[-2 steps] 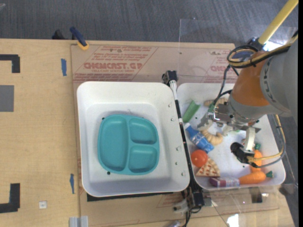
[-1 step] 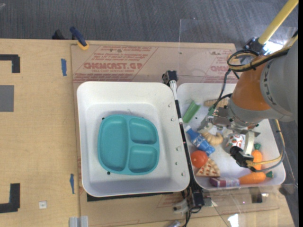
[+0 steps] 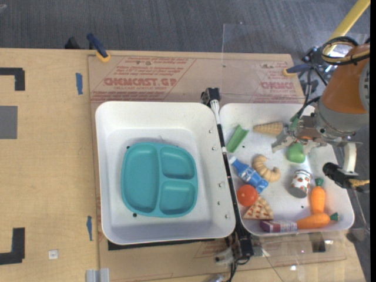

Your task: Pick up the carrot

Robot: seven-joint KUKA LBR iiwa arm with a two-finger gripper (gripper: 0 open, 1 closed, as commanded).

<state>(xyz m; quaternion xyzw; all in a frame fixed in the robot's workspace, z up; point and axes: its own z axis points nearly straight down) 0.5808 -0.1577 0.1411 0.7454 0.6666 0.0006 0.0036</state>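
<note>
My fingers [image 3: 295, 138] hang over the far part of the right bin [image 3: 346, 225], just above a green pepper [image 3: 296, 153]; I cannot tell whether they are spread or closed. Nothing is lifted yet, so the whole pick remains, I judge. Two carrots lie near the bin's near right corner: one carrot [image 3: 318, 199] upright-looking, the other [image 3: 315, 221] lying just beside it, both well nearer than my fingers.

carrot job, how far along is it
Nothing looks done yet: two carrots lie in the right bin, one upright and one flat near the front right corner. In hand: the tool hangs over the bin's back, by a green toy. Left: reach a carrot, grasp, lift.
</note>
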